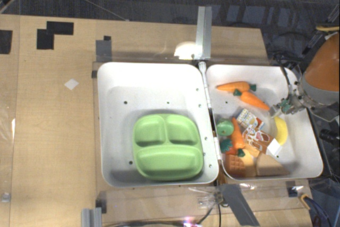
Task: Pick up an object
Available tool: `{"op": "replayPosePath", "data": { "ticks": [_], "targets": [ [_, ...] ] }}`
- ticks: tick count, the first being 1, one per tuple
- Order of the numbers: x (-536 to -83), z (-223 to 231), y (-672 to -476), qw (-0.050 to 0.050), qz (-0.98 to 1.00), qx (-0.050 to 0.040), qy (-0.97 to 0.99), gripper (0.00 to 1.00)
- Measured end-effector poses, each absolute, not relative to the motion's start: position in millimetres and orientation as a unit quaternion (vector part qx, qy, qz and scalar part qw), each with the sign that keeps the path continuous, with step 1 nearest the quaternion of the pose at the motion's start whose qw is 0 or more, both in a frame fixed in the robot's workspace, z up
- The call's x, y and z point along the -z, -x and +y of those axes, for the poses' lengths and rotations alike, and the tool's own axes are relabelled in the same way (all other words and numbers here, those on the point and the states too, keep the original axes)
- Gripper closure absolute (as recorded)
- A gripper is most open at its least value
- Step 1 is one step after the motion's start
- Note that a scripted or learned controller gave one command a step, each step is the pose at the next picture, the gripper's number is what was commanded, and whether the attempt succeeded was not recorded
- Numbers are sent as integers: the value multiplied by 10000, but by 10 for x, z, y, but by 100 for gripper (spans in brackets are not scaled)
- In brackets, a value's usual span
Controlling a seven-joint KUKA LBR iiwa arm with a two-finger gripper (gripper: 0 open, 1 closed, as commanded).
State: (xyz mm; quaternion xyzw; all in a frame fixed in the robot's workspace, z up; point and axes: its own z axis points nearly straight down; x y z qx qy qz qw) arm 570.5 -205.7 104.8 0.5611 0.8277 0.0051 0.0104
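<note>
1. The arm [323, 69] came in from the right edge, its orange band cut off by the frame, so most of its body went unseen.
2. The gripper [282, 108] hung over the right bin [313, 151], low against the bin's right side, just above the banana [281, 131].
3. How wide it stood was too small and blurred to judge; I could not tell, and nothing could be made out in its grip.
4. In the right bin, 2 carrots lay near the top: 1 carrot [234, 86] pointing left, a second carrot [255, 100] slanting down toward the gripper.
5. Below them sat a crowded heap: a green round toy [225, 128], a small printed carton [249, 119], an orange piece [237, 138] and a brown waffle-like item [235, 165].
6. These overlapped, so their edges and exact shapes were hard to separate; a tan block [269, 166] at the bin's bottom was partly covered by the pile.
7. The banana lay apart from the heap, upright along the right side, touching a white tag-like scrap [274, 148].
8. The left bin [114, 114] held a green divided plate [168, 147] with 3 compartments, set toward the bin's lower right.
9. The desk [48, 141] stretched left, with black marks [54, 33] near its top edge.
</note>
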Motion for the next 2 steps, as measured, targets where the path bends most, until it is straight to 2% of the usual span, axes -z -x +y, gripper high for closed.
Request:
{"op": "replayPosePath", "data": {
  "ticks": [1,2],
  "targets": [
    [-1862,-619,-6157,21,7447,-19,-6674,100],
    [-2080,-5,-6177,16,7497,-19,-6618,100]
  ]
}}
